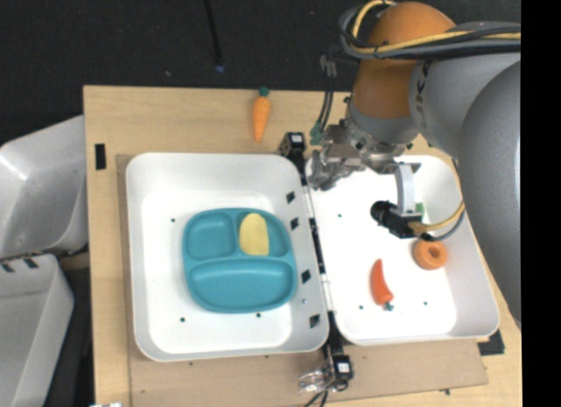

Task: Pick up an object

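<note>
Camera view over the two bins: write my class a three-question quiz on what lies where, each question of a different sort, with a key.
1. True or false: the yellow piece lies in the blue tray's upper right compartment.
2. Which thing lies on the bench, outside both bins? A) donut B) carrot C) pepper
3. Fill in: the blue tray sits in the ____ bin as the camera sees it.

Key
1. True.
2. B. The carrot lies above the left bin; the donut and the pepper lie in the right bin.
3. Left.
</note>
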### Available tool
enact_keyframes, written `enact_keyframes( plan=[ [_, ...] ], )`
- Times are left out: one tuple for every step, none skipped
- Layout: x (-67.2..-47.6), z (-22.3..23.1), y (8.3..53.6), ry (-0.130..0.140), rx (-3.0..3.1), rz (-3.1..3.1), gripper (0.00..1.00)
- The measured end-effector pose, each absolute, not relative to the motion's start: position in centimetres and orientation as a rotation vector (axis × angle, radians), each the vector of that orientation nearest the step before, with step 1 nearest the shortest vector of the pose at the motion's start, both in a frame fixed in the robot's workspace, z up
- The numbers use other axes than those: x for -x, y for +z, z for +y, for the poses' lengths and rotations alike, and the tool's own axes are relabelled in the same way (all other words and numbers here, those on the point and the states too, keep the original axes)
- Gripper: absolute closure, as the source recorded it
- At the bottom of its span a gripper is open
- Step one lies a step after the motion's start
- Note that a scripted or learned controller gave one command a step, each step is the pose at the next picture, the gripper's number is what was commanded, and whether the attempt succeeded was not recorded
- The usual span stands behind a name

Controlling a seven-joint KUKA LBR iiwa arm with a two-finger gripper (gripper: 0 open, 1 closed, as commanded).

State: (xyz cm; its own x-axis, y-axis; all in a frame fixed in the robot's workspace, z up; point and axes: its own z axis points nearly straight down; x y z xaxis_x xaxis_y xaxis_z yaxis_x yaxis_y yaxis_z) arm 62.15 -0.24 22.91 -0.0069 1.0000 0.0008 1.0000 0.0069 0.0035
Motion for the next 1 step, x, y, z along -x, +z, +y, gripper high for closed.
enact_keyframes(
  plan=[
    [-63.34,4.47,24.04,0.005,-2.213,2.228,1.00]
  ],
)
